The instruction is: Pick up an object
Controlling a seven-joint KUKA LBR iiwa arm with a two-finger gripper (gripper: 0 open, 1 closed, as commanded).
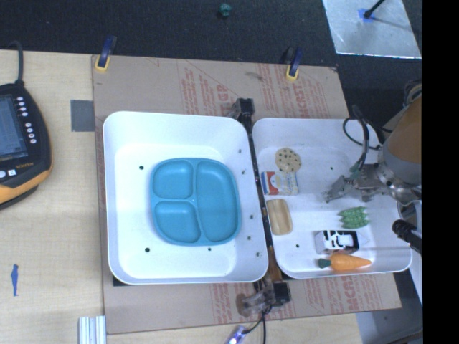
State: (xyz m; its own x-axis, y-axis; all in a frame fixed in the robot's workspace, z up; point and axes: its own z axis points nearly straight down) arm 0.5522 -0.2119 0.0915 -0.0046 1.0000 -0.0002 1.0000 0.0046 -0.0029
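Note:
The right bin holds several small things. A round speckled cookie lies at its far left, with a red and white packet just below it. Further down is a tan bread roll. A green leafy piece, a black and white item and an orange carrot lie near the front right. My gripper hangs low over the bin's right half, just above the green piece, and nothing shows in it.
The left bin carries a blue divided plate. A teach pendant lies on the bench at the far left. Clamps pin the cardboard sheet at the back. Cables trail from the arm at the right.

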